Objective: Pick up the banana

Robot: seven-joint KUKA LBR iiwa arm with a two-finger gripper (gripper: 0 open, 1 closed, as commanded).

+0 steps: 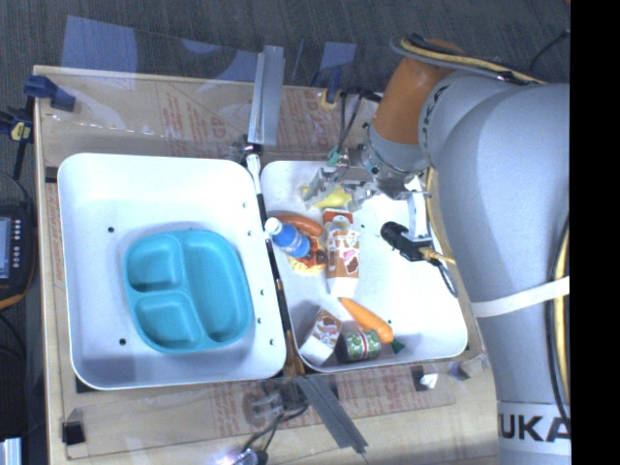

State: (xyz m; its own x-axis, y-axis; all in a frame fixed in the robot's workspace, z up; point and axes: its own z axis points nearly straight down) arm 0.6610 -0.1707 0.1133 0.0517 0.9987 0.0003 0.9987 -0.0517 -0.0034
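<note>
Because the banana (332, 199) lies at the far end of the right bin (438, 310), directly under the gripper (347, 177), much of its yellow body is covered, and whether the pincer is open, closed or gripping cannot be told from here. Taking the banana as the reference: a blue-capped bottle (289, 239) and a brown-and-white packet (341, 250) lie just on its near side, a carrot (366, 320) and a green can (360, 345) sit well beyond those toward the near wall, and the teal divided tray (188, 289) rests in the left bin (77, 260), well apart. The banana is judged light, probably a smooth toy, curved and fairly stiff, so it may roll or slip out sideways under pressure. The recommended hold is across the thick middle of the curve, with the fingers closing on its narrow width, clear of the tapered ends and the neighbouring clutter.
</note>
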